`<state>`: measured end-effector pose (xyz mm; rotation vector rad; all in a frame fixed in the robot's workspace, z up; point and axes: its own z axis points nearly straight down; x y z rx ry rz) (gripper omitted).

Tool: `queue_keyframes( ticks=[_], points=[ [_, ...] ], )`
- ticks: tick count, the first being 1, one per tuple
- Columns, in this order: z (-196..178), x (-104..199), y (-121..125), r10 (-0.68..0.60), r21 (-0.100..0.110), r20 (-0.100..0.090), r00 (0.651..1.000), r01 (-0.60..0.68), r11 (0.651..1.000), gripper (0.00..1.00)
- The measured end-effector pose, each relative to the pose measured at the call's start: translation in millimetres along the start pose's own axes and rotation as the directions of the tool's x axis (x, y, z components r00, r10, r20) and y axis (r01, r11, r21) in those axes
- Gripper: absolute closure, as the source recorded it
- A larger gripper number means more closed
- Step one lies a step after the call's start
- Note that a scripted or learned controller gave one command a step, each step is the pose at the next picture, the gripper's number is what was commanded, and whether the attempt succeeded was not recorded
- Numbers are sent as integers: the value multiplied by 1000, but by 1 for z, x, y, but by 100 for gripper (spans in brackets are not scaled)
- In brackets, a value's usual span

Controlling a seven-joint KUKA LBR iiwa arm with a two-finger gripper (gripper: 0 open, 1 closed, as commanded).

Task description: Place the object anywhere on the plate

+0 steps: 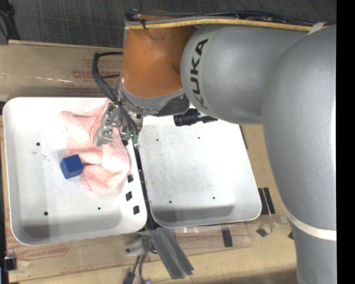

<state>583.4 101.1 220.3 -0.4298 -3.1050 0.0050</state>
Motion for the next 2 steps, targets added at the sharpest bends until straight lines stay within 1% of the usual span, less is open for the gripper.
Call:
queue_keyframes(
  ticks=[1, 2],
  points=[
    [-9, -5, 1, -280, -1, 4, 960, 280, 960, 100],
    [-9, -5, 1, -279, -1, 4, 960, 279, 960, 0]
  ],
)
